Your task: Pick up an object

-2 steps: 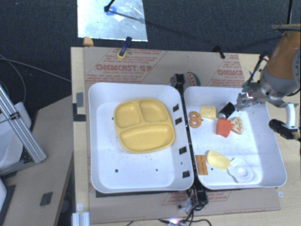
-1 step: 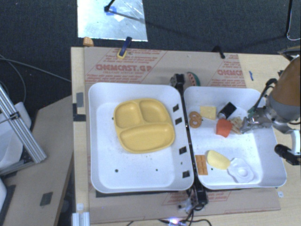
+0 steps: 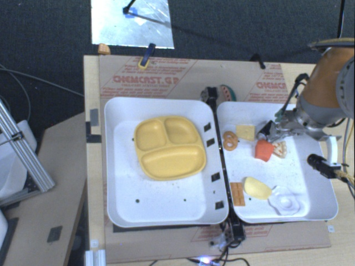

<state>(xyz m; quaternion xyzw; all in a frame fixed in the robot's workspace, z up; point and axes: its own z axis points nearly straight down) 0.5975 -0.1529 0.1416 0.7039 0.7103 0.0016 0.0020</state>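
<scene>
Right bin (image 3: 319, 201): my hand (image 3: 270, 133) hangs just above the red block (image 3: 264, 150); its spread I cannot tell. The block looks light, rigid and smooth; I would pinch across its flat sides.

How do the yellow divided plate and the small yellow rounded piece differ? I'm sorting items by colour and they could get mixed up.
The yellow divided plate is far larger and has three compartments; the small yellow rounded piece is a plain smooth lump. The plate lies alone in the left white bin; the lump lies in the right white bin among other items. Both share a similar pale yellow.
</scene>
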